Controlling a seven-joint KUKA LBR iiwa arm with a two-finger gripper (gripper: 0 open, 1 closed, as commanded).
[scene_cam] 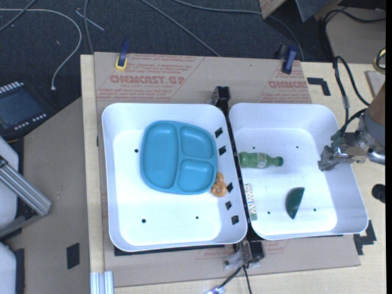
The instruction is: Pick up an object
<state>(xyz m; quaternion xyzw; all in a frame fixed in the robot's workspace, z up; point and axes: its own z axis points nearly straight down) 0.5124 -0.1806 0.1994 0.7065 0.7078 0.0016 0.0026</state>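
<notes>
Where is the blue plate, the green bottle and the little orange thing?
blue plate (179,158): camera view, on the ridge between its compartments.
green bottle (256,160): camera view, middle of its body.
little orange thing (218,186): camera view, its centre, beside the plate's right edge.

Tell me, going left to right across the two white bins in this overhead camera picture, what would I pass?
Blue divided plate → small orange-brown item beside the plate's right edge → green bottle lying on its side → dark green object → the robot's gripper at the right bin's edge.

Loose cables (67,17) beyond bench
</notes>
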